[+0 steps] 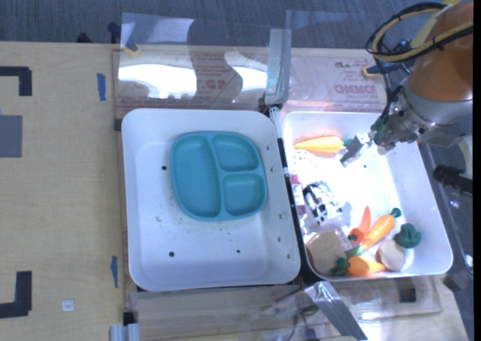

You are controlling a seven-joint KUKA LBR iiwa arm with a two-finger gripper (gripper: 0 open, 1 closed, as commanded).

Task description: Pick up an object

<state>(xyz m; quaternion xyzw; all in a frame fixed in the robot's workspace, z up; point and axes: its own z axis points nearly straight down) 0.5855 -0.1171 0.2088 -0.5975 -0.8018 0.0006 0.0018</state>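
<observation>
Gripper: reaching in from the right of the frame, the gripper [359, 146] hangs over the upper part of the right bin; whether it is wide or narrow cannot be told from this angle, and nothing is seen between its parts.
Arm: grey body with an orange band [443, 28] at the upper right edge of the frame, black and yellow cables looping above it.
Right bin: shallow white bin [421, 182] in the right half of the frame, holding a scatter of small toys.
Nearest object: a yellow-and-orange corn-like toy [319, 145] lies flat near the bin's upper left corner, just beside the gripper's tip; contact cannot be judged.
Lower cluster: an orange carrot [379, 227] with a green top lies tilted at lower right, a dark green piece [408, 236] just right of it, a pale round piece [392, 255] below, a tan bread-like slab [325, 248] at lower left.
Centre of right bin: a small black-and-white item [321, 200], too blurred to name.
Left bin: white bin [143, 204] at centre frame, carrying a teal divided plate [219, 174] with three compartments.
Bench: pale wooden surface [56, 204] across the left of the frame, with black corner marks and blue tape strips.
</observation>
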